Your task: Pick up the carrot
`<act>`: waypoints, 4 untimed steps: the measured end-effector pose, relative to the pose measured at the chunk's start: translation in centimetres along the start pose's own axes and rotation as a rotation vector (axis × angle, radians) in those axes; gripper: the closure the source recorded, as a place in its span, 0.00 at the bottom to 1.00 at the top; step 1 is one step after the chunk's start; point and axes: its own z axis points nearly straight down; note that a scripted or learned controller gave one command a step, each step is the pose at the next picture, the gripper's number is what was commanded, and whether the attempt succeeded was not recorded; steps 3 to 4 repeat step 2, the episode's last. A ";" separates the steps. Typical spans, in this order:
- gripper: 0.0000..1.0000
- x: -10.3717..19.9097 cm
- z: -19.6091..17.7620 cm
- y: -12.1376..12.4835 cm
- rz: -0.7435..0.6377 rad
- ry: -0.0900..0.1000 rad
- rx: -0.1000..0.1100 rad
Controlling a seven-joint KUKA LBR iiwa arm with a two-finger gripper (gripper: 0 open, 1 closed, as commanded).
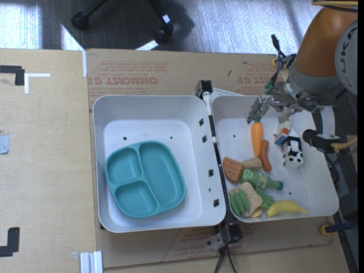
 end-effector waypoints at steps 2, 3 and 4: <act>1.00 -1.8 11.3 1.1 0.067 -0.001 0.002; 1.00 -1.8 11.3 1.1 0.067 -0.001 0.002; 1.00 -1.8 11.3 1.1 0.067 -0.001 0.002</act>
